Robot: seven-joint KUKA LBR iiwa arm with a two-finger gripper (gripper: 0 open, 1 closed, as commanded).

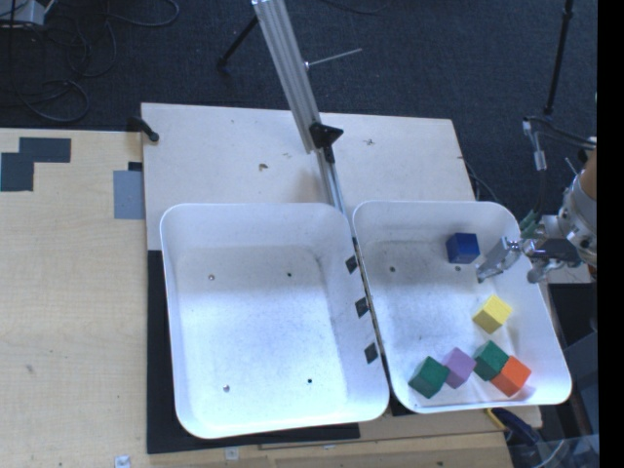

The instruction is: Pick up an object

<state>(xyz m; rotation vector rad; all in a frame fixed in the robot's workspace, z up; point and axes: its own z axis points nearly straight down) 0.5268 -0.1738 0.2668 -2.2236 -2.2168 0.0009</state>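
Where counted, right white bin [546,291]: six small cubes
Colours: blue cube [462,248], yellow cube [491,313], two green, purple, orange
Tool [490,265]: fingers' state unclear, nothing seen held

Your open room in the right bin [409,224] is its left half. Blue cube [462,248] and yellow cube [491,313] crowd the right wall. Green cube [427,375], purple cube [457,367], dark green cube [489,360] and orange cube [511,375] pack the near corner, touching.
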